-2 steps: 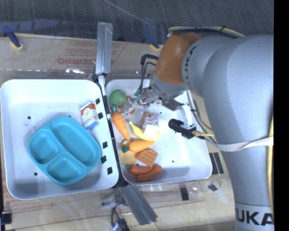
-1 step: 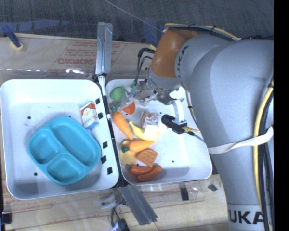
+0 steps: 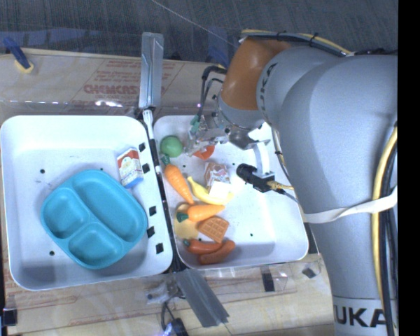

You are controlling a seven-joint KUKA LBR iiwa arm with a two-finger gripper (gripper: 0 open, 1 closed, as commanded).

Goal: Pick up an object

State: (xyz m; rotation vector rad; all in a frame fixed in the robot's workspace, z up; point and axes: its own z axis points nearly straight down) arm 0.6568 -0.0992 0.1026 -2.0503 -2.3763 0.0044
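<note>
**Gripper low at the top of the right-hand bin, toy food spread below it**

We see the grey arm (image 3: 336, 117) fill the right of the frame, its orange band (image 3: 245, 75) near the top centre. The left-hand bin (image 3: 14, 187) carries a blue divided tray (image 3: 92, 218) and a small carton (image 3: 129, 166) just above the tray's upper right corner. The right-hand bin (image 3: 280, 236) carries the toy food.

The gripper (image 3: 204, 133) sits at the upper left of that bin, and we cannot tell how its jaws stand, since the wrist hardware covers them.

The relation that matters, as we read it: a small red-orange piece (image 3: 206, 150) lies just below the gripper, nearly touching, with the green ball (image 3: 171, 145) just to its left. Either looks like the nearest candidate.

Further down frame lie a carrot (image 3: 176, 182), its long axis running from upper left to lower right, a second carrot (image 3: 204, 211) lying nearly level, a waffle (image 3: 213, 228) and a sausage (image 3: 211, 250) at the bin's lower edge.

Nothing appears gripped yet.
</note>
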